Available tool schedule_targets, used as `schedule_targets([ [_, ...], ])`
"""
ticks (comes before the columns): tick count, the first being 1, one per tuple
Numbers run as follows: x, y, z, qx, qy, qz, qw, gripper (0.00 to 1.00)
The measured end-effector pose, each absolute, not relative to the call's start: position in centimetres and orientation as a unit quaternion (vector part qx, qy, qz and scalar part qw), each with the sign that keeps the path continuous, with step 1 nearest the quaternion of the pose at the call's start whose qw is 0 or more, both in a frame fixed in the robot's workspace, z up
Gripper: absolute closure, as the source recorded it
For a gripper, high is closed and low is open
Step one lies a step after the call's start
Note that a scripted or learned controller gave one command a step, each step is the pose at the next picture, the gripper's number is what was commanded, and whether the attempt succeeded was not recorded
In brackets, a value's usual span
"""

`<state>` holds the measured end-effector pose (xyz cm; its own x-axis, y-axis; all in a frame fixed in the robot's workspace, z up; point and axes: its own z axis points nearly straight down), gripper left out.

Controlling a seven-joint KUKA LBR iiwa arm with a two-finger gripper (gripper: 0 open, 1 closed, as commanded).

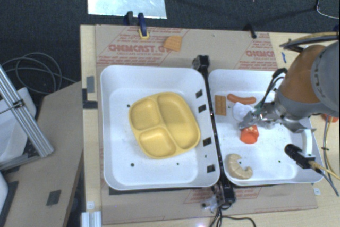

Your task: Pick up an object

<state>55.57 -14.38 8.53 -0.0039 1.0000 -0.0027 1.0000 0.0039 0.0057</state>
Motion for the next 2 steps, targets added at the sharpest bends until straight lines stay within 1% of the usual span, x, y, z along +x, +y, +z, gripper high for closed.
schedule_targets([
  [1,50.4,-10.8,8.4,0.707,0.708,-0.0004,-0.002,0.0],
  [2,49.1,-3.8,29.5,0.703,0.711,0.008,0.006,0.0],
])
